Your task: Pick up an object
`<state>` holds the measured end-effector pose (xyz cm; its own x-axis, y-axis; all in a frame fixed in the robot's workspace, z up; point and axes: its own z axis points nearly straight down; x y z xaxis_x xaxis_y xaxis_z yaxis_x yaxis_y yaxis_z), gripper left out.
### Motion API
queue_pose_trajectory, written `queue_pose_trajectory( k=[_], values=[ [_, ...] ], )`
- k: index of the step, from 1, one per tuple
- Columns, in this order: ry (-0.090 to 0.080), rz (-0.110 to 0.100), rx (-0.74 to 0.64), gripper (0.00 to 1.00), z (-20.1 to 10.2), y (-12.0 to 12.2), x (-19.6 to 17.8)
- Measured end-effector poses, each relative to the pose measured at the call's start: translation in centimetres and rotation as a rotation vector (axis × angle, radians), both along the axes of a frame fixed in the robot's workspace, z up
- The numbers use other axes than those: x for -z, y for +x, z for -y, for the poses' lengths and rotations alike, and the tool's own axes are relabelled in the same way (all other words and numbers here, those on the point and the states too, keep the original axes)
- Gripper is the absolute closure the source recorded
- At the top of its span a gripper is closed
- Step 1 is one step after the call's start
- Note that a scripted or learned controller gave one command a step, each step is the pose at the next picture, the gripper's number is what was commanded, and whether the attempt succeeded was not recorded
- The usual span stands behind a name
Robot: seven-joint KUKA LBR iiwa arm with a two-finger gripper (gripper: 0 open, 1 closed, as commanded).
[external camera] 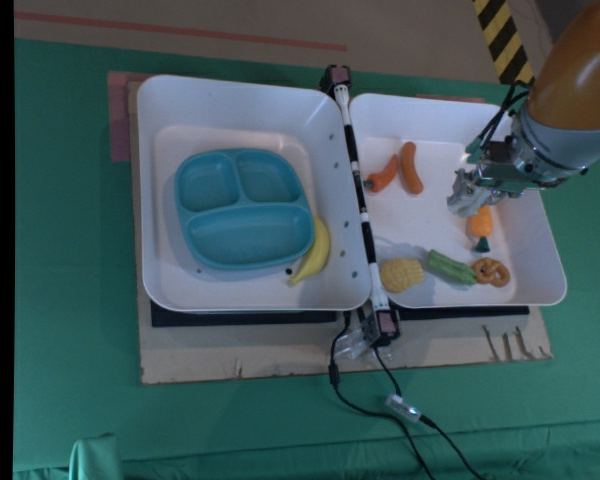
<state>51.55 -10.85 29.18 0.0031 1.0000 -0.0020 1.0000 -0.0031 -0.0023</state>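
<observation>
1. Left of the claw (467, 196): orange sausage (411, 168), orange-red carrot (382, 177).
2. Below it: yellow corn (401, 274), green cucumber (450, 267), brown pretzel (491, 271).
3. Far left: teal divided plate (243, 209), yellow banana (315, 253), white bins (240, 103).
4. Above: yellow-and-black striped tape (498, 20).

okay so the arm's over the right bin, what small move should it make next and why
Probably lower straight down a little. The pincer hovers in the right bin just above-left of the orange carrot-like toy, the nearest object, and nothing shows between its fingers.
</observation>
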Motion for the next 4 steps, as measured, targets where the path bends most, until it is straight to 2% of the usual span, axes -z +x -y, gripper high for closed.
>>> queue_pose_trajectory(
  k=[1,2,3,4],
  values=[
    [-0.001,0.002,0.001,1.0,6.8,1.0,-4.6],
    [-0.002,0.002,0.0,1.0,7.9,6.7,-5.1],
    [-0.002,0.002,0.0,1.0,7.9,10.4,-5.7],
    [0.0,0.0,0.0,1.0,7.9,5.6,-6.9]
  ],
)
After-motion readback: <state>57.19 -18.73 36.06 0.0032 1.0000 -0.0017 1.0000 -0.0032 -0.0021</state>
